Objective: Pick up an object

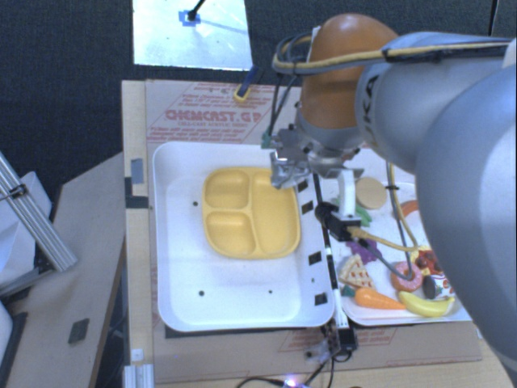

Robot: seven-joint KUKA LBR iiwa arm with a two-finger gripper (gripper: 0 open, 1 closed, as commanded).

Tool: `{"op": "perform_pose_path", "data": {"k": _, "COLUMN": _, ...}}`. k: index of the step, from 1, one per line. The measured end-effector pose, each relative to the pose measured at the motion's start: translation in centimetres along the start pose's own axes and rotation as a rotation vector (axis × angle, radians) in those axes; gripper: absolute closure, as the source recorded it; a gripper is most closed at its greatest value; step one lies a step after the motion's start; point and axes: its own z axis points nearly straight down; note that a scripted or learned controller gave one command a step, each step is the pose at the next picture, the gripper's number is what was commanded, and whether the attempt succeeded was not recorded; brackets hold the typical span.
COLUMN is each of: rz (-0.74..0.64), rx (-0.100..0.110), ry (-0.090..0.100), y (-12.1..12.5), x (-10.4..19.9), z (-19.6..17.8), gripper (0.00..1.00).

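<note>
A yellow divided plate [246, 214] lies flat in the left white bin [178, 297]. My gripper [284, 172] hangs over the plate's far right corner, near the wall between the two bins; the orange-banded wrist above hides its fingers. In the right bin [404, 312] lie several toy foods: a round tan disc [372, 192], a pizza slice [355, 273], a carrot [378, 300], a banana [426, 304], a purple piece [365, 250] and a red ring [405, 281].
The grey arm covers the right bin's far and right side. Cables [397, 241] trail across the right bin. A cardboard sheet [210, 115] lies behind the bins, with a yellow-tipped tool [245, 90] on it. Metal rails [32, 225] stand at the left.
</note>
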Motion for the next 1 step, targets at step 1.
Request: {"op": "perform_pose_path", "data": {"k": 1, "rz": 0.008, "rx": -0.001, "ry": -0.002, "y": 0.7, "x": -0.83, "z": -0.53, "gripper": 1.0}}
